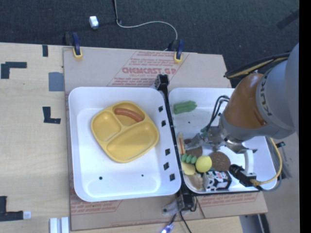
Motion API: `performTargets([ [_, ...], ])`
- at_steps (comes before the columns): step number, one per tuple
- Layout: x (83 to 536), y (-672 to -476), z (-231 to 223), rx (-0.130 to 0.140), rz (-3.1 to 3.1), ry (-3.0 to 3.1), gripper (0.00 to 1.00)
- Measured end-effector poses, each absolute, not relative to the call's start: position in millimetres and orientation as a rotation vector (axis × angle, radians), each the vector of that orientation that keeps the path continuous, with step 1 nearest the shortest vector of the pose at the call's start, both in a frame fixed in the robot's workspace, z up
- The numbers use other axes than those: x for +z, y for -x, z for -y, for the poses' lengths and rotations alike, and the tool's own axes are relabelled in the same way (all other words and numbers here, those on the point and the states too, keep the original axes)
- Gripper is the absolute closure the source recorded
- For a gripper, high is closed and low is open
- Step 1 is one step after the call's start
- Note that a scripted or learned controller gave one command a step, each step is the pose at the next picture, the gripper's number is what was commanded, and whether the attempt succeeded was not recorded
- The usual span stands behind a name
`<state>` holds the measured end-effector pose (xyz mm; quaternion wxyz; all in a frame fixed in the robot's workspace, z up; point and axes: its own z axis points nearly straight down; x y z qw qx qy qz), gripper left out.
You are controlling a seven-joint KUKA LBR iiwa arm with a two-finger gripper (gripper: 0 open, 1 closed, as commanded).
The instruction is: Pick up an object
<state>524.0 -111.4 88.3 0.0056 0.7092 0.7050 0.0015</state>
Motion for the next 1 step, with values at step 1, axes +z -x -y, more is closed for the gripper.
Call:
performTargets([
  [1,87.6,-551.6,177.3,0.006,-2.216,-2.219,0.0],
])
